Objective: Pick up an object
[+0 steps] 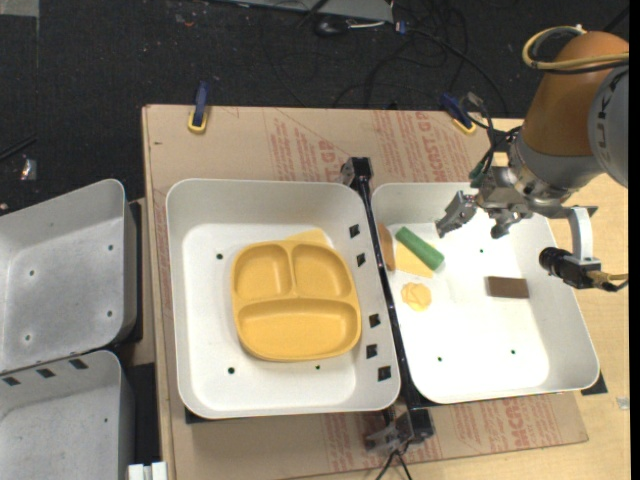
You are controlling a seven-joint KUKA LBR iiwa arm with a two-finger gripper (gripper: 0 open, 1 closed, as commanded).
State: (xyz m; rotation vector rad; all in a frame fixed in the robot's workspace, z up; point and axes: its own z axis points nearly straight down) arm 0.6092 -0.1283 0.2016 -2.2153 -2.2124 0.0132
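My gripper (476, 219) hangs over the back of the right bin (560, 358), its two fingers spread apart with nothing between them. A green block (419, 248) lies to the gripper's lower left, resting against a yellow wedge (401, 257) by the bin's left wall. A small round yellow piece (417, 295) sits just in front of them. Toward the bin's right lies a brown rectangular block (507, 287). In the left bin (190, 298) a yellow divided tray (296, 300) lies flat.
A black divider strip (376, 268) runs between the two bins. Both bins rest on a cardboard sheet (270, 138) held by clamps at the back. Two spare white bin lids (60, 268) lie at the far left. Cables trail across the dark floor behind.
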